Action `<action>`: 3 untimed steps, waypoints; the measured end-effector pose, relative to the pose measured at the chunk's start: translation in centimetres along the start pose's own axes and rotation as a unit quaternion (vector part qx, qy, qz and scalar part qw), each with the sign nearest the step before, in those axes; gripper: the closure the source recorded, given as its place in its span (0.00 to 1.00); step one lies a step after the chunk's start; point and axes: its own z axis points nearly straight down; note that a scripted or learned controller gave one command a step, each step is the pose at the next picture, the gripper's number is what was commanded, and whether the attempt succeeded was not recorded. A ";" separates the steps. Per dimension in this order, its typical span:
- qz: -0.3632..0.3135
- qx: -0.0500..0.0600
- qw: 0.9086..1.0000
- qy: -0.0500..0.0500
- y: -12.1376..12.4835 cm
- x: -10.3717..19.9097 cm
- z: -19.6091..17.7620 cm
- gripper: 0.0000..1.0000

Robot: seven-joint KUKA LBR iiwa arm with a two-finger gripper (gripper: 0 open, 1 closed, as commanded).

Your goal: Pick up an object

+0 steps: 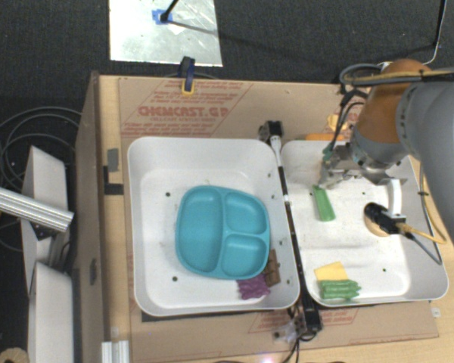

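Hand (331, 174) hangs low in the right bin (424, 278), just above the upper end of the green stick (323, 203), likely lining up a grasp. Cannot tell how the hand is set. Stick lies flat on the bin floor near the left wall, long axis running near-far, slightly slanted. Blue divided plate (221, 231) sits in the left bin (151, 203).

Tool (331, 174) above green block (323, 203) in right bin (427, 278), teal plate (222, 231) in left bin (147, 203)
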 end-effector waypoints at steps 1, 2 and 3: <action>0.004 0.004 1.000 0.000 -2.4 -0.9 1.3 1.00; 0.001 0.000 1.000 0.001 -6.4 2.3 -8.8 1.00; 0.003 0.002 1.000 0.000 -6.4 2.1 -8.3 0.00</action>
